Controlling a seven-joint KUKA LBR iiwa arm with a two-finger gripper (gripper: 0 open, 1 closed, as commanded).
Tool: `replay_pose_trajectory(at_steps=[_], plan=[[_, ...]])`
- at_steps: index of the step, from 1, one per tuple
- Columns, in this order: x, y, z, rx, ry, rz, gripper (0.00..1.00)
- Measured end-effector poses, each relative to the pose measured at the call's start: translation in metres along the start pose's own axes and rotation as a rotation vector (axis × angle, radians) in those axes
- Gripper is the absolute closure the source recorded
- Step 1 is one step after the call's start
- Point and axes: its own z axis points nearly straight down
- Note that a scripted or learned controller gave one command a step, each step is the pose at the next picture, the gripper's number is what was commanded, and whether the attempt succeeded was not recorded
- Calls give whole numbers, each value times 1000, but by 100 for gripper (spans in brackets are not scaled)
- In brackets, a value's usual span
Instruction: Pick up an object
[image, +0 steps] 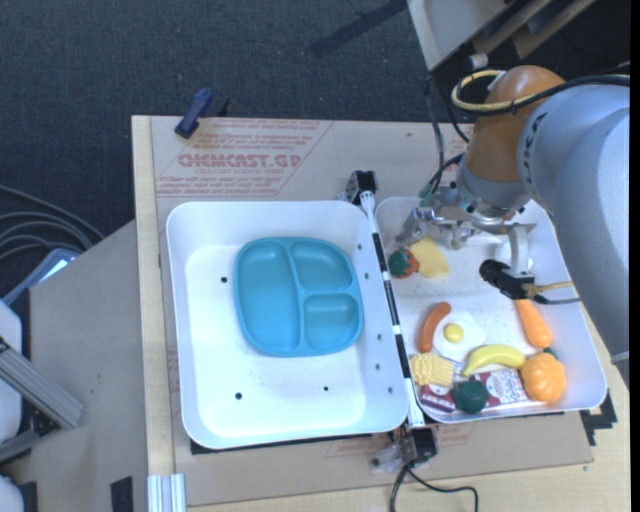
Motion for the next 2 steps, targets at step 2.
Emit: replay_pose_trajectory(at_steps=[2], plan=[[1,0,0,0,0,0,0]])
